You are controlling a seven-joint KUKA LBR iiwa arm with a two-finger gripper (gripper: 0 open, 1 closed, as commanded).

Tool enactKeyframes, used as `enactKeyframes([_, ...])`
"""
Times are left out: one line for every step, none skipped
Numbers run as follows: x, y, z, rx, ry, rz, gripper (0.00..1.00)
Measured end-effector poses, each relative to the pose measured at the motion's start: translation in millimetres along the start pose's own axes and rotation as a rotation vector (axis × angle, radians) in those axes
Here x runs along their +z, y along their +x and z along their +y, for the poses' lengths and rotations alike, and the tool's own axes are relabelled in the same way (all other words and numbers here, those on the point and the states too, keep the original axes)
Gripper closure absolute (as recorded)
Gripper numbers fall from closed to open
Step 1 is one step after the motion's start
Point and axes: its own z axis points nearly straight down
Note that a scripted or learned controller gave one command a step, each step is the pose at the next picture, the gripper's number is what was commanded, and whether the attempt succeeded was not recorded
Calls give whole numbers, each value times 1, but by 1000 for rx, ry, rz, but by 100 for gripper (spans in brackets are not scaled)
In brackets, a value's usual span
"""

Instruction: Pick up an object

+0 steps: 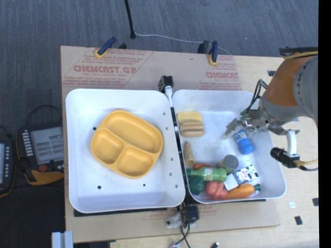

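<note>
the jaws (241, 130) sit over the right bin (269, 190), toward the worktop's right edge, closed on a blue bottle (243, 141) held between the fingers. more toys crowd that bin's near side. a yellow tray (127, 143) lies in the left bin (77, 138).

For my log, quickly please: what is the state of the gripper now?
Gripper: closed on the blue bottle, above the right bin.
</note>
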Motion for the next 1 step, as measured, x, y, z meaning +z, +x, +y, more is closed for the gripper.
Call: enactKeyframes([-11, -1, 0, 0, -1, -2, 100])
